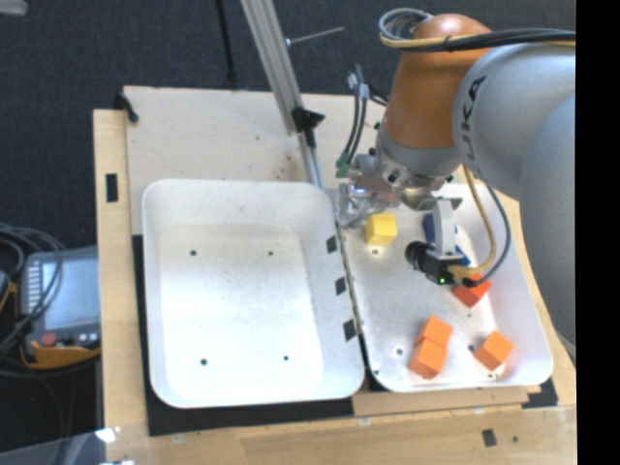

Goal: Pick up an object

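My gripper (355, 204) hangs over the upper left part of the right bin (387, 289), close to the wall between the two bins. A yellow block (381, 229) is just below and to the right of it, very near or touching; I cannot tell whether it is held. A red block (471, 293) lies further right, partly behind a black part of the wrist. Two orange blocks (431, 345) (494, 350) rest near the bin's front edge.
The left bin (242, 289) sits beside the right one. A slanted aluminium rail (276, 66) rises behind the bins. The grey arm with its orange band (426, 85) covers the right bin's upper right part. Cables hang by the wrist.
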### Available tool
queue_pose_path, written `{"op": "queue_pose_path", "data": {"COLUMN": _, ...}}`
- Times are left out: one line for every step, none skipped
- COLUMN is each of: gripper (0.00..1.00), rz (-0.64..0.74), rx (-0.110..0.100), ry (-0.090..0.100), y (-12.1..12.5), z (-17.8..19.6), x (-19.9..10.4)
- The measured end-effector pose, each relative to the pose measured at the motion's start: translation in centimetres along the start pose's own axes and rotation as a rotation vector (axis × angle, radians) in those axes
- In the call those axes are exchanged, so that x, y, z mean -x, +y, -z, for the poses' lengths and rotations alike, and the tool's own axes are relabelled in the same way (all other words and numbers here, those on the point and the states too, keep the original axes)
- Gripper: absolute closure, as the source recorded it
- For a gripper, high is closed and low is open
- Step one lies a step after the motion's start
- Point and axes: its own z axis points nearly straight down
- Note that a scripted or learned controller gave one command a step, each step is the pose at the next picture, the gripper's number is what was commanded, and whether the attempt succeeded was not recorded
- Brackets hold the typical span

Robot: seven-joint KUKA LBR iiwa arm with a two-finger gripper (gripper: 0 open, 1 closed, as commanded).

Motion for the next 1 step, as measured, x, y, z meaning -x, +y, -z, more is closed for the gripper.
{"op": "queue_pose_path", "data": {"gripper": 1.0, "rz": 0.001, "rx": -0.001, "ry": 0.0, "y": -1.52, "z": -1.43, "x": -5.33}}
